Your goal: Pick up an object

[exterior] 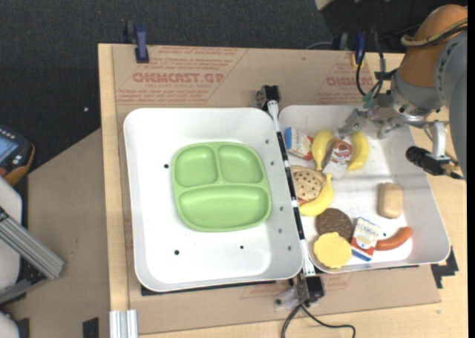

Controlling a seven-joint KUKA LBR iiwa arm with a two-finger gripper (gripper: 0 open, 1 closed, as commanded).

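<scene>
We see the toy food crowded into the right bin. At its upper end two bananas stand side by side with a small red-and-white pouch between them, and a second red-and-white packet lies just to their left, against the bin's left wall. Below them a speckled cookie overlaps a third, curved banana. Further down sit a dark brown patty and, touching it from below, a yellow disc. To the right of these lie a small carton, a red sausage and, above the sausage, a tan bread roll.

The gripper hangs over the bin's upper end, just beside the right banana's top, with nothing visibly between its fingers; we cannot tell whether they are spread or closed. The grey arm with its orange band reaches in from the right.

The left bin holds a green divided plate with three compartments, lying flat near its middle. Both bins rest on a brown cardboard sheet printed in red, which covers the worktop.
</scene>
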